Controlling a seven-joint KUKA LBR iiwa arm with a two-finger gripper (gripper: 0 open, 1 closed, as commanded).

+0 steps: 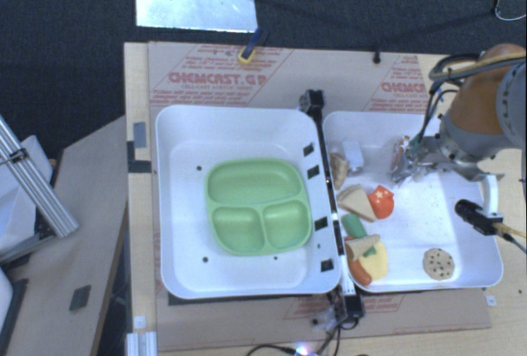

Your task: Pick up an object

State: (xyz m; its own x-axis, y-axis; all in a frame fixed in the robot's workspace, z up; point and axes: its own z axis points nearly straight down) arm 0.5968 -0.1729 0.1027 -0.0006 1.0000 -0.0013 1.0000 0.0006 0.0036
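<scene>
Nearest the camera, right bin (pixel 482 268): cookie (pixel 439 264) at front, yellow-and-orange toy food (pixel 367 257) by the divider. Further back, green piece (pixel 353 225), sandwich wedge (pixel 356 201), orange tomato-like piece (pixel 380 201). Left bin (pixel 177 148) holds green divided tray (pixel 257 205). Gripper (pixel 403 162) low at right bin's rear; finger state: cannot tell.

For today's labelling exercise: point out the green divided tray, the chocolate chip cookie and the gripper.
green divided tray (pixel 247 181): camera view, floor of its large upper compartment.
chocolate chip cookie (pixel 438 264): camera view, centre of its top face.
gripper (pixel 403 165): camera view, between its fingertips.
</scene>
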